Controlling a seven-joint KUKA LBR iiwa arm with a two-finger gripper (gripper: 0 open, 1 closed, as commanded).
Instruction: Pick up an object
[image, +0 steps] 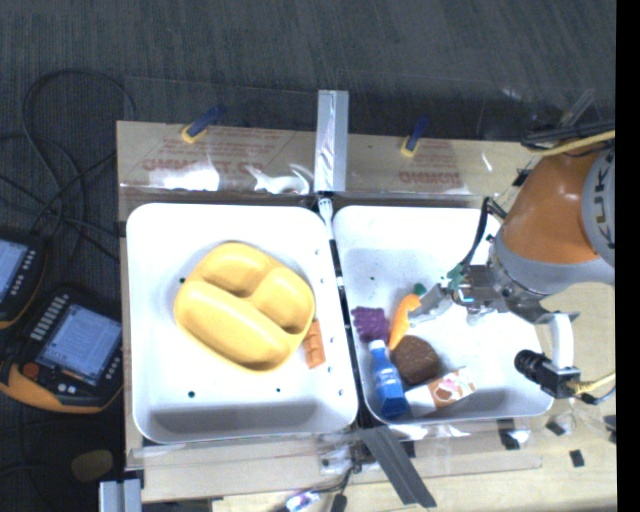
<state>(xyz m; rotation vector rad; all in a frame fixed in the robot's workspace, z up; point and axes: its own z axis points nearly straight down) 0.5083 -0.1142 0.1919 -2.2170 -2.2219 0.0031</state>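
My gripper (432, 300) hangs low over the middle of the right bin (400, 235), reaching in from the right under the orange wrist band. Its fingers stand open, their tips just right of an orange carrot (402, 318), and nothing is between them. Left of the carrot lies a purple bunch of grapes (369, 322). Toward the front of the bin are a brown lump (414, 359), a blue bottle (386, 381) and a small red-and-white carton (451, 390).
The left bin (160, 400) holds a large yellow bread-like object (243, 303) and a small orange piece (314, 346) against its right wall. A ridge divides the two bins. Cables and handheld devices lie on the floor at the left.
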